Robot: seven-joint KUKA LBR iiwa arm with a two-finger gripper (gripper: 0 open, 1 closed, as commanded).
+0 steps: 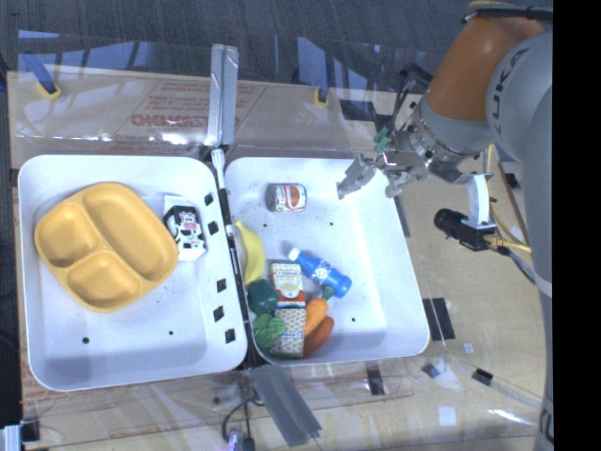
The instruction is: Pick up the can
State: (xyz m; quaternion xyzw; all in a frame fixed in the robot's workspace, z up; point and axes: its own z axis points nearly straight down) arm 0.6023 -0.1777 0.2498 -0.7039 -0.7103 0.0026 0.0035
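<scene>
We see the small silver-and-red metal can (285,197) lying on its side near the right white bin's (394,280) far edge; the grey two-finger gripper (373,180) hovers beside it, fingers spread, holding nothing.

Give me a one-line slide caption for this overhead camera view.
Gripper open above the right bin, right of the can lying on its side.

The small metal can (285,197) lies on its side in the right white bin (376,289), behind the blue plastic bottle (320,272), gripper (372,178) to its right.
</scene>
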